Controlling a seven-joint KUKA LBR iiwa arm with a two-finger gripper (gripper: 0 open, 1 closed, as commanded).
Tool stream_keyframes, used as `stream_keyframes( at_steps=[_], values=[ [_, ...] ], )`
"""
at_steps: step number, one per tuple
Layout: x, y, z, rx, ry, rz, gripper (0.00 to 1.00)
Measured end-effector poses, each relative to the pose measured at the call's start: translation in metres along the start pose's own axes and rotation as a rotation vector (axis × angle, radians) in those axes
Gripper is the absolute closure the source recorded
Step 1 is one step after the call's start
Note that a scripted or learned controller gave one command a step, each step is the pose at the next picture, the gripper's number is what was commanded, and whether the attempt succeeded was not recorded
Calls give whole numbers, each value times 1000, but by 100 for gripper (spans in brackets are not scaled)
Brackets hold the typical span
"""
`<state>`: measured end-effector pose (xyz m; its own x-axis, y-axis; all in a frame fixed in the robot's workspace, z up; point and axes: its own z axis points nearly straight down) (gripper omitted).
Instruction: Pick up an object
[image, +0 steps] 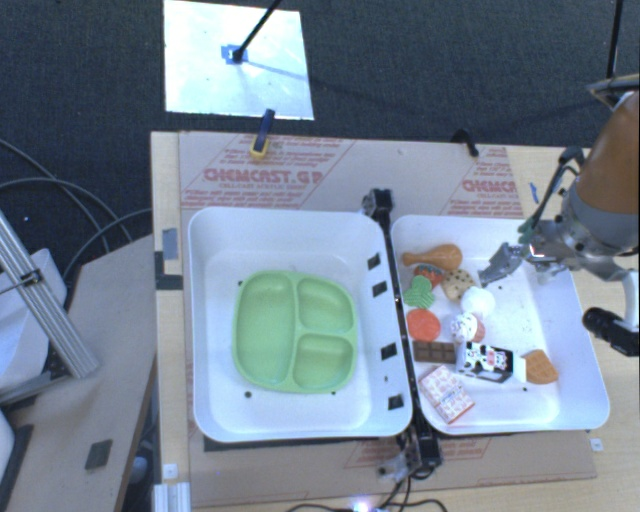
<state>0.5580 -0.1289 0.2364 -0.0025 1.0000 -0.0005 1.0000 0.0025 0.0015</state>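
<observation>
Camera view | gripper (497, 268) fingers unreadable | orange drumstick (434, 257) lying in right bin (575, 400)

Both bins (290, 225) are white. The left one holds a pale green divided tray (295, 332). Right of that tray lie an orange-brown drumstick (435, 257), a green leafy piece (419, 294), a red-orange round (424, 324), a brown chocolate bar (435, 351), a black-and-white cow-patterned carton (487, 361) and a red-and-white patterned box (446, 392). The tabletop (330, 170) is tan with red lettering.
</observation>
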Motion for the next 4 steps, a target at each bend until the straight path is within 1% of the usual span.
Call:
stream_keyframes(
  at_steps=[1, 2, 3, 4],
  values=[
    [-47, -37, -32, -3, -2, 5, 0],
    [-79, -73, 20, 3, 0, 5, 0],
    [-78, -65, 129, -18, -3, -3, 0],
    [-76, -65, 133, -20, -4, 2, 0]
  ],
)
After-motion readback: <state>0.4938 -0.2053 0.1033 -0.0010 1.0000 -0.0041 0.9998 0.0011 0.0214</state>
